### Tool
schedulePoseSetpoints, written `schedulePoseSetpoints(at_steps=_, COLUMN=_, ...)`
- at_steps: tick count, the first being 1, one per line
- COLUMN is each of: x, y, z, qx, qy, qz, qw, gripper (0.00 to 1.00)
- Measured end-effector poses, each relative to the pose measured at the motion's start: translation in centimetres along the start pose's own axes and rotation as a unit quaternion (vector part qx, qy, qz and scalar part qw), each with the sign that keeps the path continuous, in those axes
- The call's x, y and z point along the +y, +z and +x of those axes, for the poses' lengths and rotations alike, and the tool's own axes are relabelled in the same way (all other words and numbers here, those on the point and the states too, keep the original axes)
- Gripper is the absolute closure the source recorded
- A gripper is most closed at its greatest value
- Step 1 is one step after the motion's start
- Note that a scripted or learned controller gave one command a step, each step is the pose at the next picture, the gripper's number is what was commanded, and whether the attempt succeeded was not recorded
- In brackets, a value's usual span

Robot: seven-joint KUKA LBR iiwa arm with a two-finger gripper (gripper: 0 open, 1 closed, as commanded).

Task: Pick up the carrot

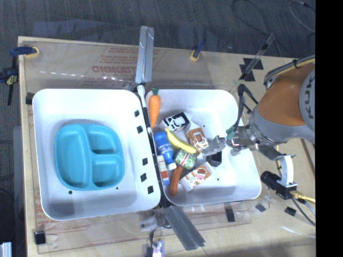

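Note:
The carrot (154, 111) is orange with a green stub at its far end. It lies lengthwise against the left wall of the right bin (228, 103), near that bin's far left corner. My gripper (214, 149) hangs low over the middle of the right bin, to the right of the pile of items and well away from the carrot. It points left toward a small orange snack pack (197, 138). Nothing shows in its grasp.
Packed below the carrot are a black-and-white pack (176, 121), a blue bottle (162, 146), a banana (179, 142), a green can (185, 158), a red sausage (176, 180) and another snack pack (197, 176). The left bin (45, 103) holds a teal divided tray (89, 155).

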State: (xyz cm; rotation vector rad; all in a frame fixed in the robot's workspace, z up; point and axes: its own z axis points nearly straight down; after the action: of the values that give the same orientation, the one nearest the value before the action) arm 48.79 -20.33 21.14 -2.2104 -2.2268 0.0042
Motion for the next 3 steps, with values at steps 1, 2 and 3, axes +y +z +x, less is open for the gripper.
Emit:
schedulePoseSetpoints(at_steps=1, x=6.7, y=3.6, z=4.7, qx=0.0, qy=-0.05, qz=-0.001, qw=0.9988, gripper=0.0)
schedulePoseSetpoints(at_steps=2, x=6.7, y=3.6, z=4.7, qx=0.0, qy=-0.05, qz=-0.001, qw=0.9988, gripper=0.0)
schedulePoseSetpoints(at_steps=3, x=9.8, y=11.1, z=8.9, qx=-0.006, qy=0.001, qz=-0.003, qw=1.0, gripper=0.0)
